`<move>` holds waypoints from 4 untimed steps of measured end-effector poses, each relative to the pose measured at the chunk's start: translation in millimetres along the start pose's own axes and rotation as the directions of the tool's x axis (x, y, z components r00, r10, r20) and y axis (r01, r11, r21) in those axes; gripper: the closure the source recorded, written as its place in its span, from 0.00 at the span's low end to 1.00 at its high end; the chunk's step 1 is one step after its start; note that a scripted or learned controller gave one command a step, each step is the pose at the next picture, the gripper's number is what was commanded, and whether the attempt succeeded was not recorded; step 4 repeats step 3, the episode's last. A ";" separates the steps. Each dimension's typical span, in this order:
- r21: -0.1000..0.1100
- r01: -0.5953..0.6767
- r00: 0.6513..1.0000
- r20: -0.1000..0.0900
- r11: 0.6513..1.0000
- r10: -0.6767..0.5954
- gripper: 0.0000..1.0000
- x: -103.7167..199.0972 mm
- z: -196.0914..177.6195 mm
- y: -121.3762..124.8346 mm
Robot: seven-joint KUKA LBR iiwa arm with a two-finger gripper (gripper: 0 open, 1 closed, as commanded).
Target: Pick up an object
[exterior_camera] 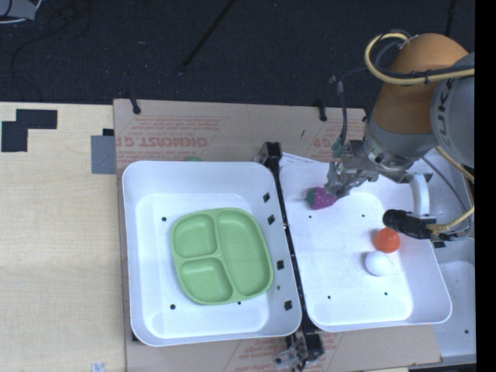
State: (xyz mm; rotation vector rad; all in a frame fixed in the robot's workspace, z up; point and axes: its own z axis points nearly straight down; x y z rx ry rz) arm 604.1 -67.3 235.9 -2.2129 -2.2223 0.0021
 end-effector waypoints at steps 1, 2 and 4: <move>0.000 0.000 1.000 0.000 1.000 0.000 1.00 56.5 11.3 -4.9; -0.003 0.001 1.000 0.001 1.000 -0.001 1.00 113.1 2.8 -9.3; -0.003 0.001 1.000 0.001 1.000 -0.001 1.00 162.7 -4.6 -6.7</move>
